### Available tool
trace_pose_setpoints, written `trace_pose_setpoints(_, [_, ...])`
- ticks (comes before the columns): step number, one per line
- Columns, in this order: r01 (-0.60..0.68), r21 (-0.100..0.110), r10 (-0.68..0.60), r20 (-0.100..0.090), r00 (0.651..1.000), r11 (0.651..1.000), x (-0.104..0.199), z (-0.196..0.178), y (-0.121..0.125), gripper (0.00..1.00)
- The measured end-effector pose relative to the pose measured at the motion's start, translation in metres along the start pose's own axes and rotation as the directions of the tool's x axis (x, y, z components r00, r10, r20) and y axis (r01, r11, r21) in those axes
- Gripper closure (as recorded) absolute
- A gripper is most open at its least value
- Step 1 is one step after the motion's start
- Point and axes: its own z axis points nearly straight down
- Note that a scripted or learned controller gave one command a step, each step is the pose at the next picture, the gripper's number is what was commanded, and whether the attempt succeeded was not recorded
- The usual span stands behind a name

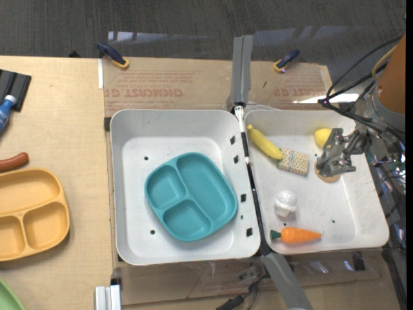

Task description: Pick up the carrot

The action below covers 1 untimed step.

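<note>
So the carrot (301, 236) is sitting right at the near edge of the right bin (361, 237), lying flat and pointing sideways, green stub towards the wall between the bins and orange tip out towards the right. Nothing is touching it. Looks to us like a plastic toy: light, stiff and pretty slick, so it'll probably skate or roll if we only nudge it. We'd go for the thick part just behind the green end, closing across its width, not along it. That near wall is close though, so there isn't loads of room for a finger on that side.

Just behind it, around the middle of the bin, there's a small white lumpy thing (286, 203), can't tell what it is. Further back a banana (265, 143) lies slanted near the dividing wall with a speckled beige block (296, 162) touching its end, and a yellow lemon-ish thing (322, 137) sits near the far edge.

The hand (334, 163) is way over by the bin's right side, low over a round tan thing (330, 175), well apart from the carrot. Honestly we can't tell how far open it is, or whether it's got hold of anything.

The left bin (129, 237) just has a teal divided plate (190, 196). On the tabletop (58, 108) off to the left there's an orange tray (29, 215).
</note>
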Motion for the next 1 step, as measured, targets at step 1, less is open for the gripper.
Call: trace_pose_setpoints(1, [0.119,-0.001,-0.119,0.0,0.993,0.993,-0.0551,0.0475,0.0518,1.0])
